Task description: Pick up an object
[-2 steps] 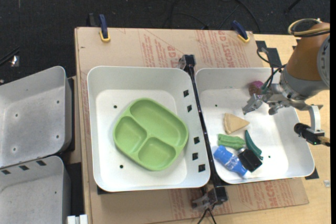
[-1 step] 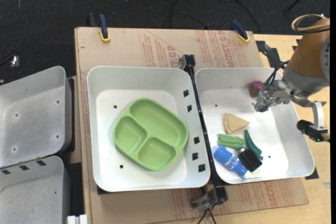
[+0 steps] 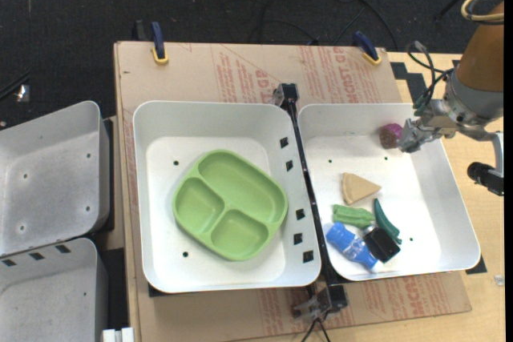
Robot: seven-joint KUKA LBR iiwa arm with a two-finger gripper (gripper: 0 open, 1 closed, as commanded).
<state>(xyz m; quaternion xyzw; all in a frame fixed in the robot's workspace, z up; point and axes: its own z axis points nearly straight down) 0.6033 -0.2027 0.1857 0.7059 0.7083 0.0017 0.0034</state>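
In the right bin lie a tan wedge, a light green piece, a dark green tool, a blue crumpled object and a black block, clustered near the front left. A small maroon ball rests near the bin's back wall. My gripper hangs low at the bin's back right, right beside the maroon ball and touching or almost touching it. The arm hides the contact.
The left bin holds a green divided plate. A black divider with clamps runs between the bins. White trays sit off the bench to the left. Cables trail by the arm at the right.
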